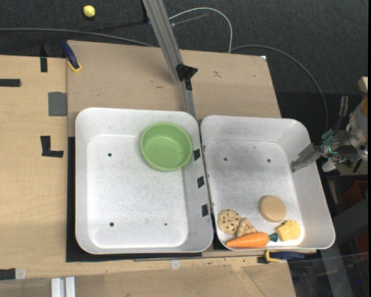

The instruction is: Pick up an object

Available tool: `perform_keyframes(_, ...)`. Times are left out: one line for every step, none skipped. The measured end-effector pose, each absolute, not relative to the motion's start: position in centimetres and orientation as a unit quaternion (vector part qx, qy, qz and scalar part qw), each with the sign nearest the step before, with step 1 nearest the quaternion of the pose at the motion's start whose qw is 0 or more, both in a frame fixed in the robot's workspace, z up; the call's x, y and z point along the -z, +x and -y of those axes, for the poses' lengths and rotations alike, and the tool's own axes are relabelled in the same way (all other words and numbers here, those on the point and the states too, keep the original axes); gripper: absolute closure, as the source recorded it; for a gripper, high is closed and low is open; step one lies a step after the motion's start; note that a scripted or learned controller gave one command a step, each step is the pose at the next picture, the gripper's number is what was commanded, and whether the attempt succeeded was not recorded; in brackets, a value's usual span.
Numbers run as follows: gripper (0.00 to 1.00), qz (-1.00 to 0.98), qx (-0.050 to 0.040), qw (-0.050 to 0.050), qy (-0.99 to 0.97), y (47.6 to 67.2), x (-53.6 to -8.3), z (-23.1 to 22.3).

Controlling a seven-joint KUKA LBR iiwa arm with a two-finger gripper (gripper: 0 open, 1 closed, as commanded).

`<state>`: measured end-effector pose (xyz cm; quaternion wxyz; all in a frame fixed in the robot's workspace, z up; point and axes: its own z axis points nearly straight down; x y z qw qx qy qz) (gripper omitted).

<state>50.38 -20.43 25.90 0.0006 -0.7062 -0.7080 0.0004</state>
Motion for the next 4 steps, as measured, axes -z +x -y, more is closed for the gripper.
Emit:
perform_keyframes(0.00, 0.708, -0.0003, 0.001, -0.706, 50.4, -25.9, 20.4)
perform_keyframes(0.00, 0.708, -0.0017, 0.002, -0.707, 50.6, -21.5, 20.1)
perform_keyframes(0.00, 0.707, -0.0016, 0.003, -0.707, 50.5, -17.1, 19.7)
perform_keyframes(0.00, 0.707, -0.0019, 0.004, -0.707, 49.3, -12.0, 19.5)
